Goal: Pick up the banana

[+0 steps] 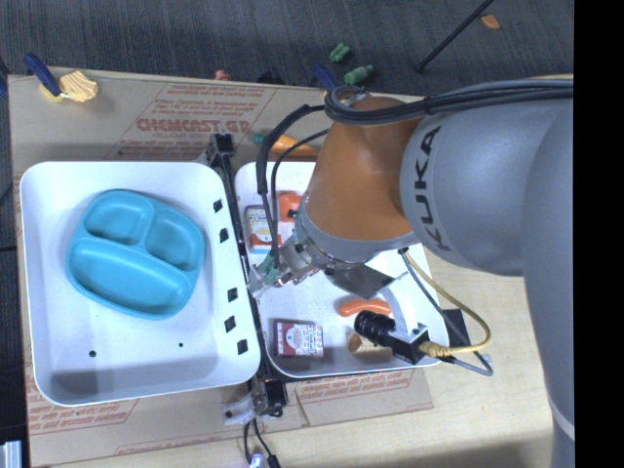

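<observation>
Banana not discernible; right bin [336, 367] largely hidden under arm. Gripper [278, 271] hanging low over right bin's left side, near small red box [296, 338] and orange carrot-like piece [363, 307]. Blue divided tray [136, 252] sitting in left bin [39, 261].

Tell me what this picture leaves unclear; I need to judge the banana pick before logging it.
- Banana: I cannot make one out in the right bin; the arm covers most of that bin.
- Gripper: its fingers are blurred and small, so their state is unreadable.
- Red box: label too small to read.
- Orange thing: partly hidden by the arm.
</observation>
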### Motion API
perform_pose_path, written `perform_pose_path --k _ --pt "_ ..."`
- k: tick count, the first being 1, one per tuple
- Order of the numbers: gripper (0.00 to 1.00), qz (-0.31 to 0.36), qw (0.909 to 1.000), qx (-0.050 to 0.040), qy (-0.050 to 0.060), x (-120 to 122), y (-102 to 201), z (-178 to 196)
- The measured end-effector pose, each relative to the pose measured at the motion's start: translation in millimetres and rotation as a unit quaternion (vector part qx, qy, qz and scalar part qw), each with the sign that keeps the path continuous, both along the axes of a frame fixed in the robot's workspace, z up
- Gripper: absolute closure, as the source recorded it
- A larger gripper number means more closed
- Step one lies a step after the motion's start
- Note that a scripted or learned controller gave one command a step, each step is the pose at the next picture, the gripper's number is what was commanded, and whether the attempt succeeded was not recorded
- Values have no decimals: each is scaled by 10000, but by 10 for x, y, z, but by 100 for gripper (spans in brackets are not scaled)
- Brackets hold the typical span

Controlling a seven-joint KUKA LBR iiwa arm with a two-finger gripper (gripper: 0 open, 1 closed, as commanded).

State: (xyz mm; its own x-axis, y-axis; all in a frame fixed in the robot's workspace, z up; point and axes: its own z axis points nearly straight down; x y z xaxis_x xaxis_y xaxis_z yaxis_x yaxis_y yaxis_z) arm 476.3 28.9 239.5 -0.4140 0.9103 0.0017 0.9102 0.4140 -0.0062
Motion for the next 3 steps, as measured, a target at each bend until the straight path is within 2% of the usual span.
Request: perform_pose_path --k 1,2,3 --pt "100 -46 10000 -1 -4 251 497 -486" --pt "100 -1752 9845 -6 -14 710 1268 -343" --pt "100 -2637 9646 -9 -23 924 722 1005"
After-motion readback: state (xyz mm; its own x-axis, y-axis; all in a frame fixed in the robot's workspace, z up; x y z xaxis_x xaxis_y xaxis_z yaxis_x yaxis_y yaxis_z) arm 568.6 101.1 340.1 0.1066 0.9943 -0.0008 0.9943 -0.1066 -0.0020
